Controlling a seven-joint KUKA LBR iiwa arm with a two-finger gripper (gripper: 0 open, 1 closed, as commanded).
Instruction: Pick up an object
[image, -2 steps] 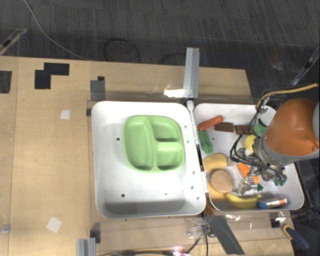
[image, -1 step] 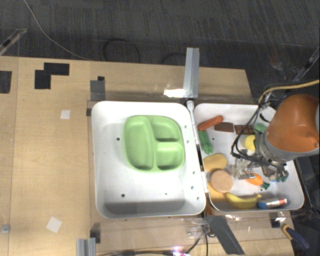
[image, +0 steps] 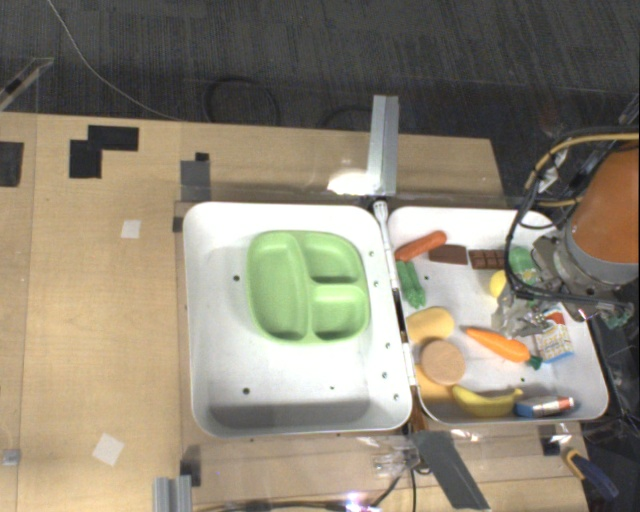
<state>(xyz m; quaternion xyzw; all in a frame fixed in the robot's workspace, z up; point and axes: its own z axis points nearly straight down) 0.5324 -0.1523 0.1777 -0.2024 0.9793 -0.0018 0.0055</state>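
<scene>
Arm from the right — gripper (image: 527, 312) low

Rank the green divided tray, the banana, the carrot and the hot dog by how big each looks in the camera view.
1. green divided tray, by far the largest.
2. banana.
3. carrot and hot dog look about alike, so I leave them unranked.

i can read no text, label, brand or number anywhere around me. the small boxed item (image: 553, 343) in the right bin (image: 590, 400) beside my wrist carries some print in blue and red, but it is too small and blurred to make out. the black patches (image: 100, 147) on the surface are plain shapes, not letters.
</scene>
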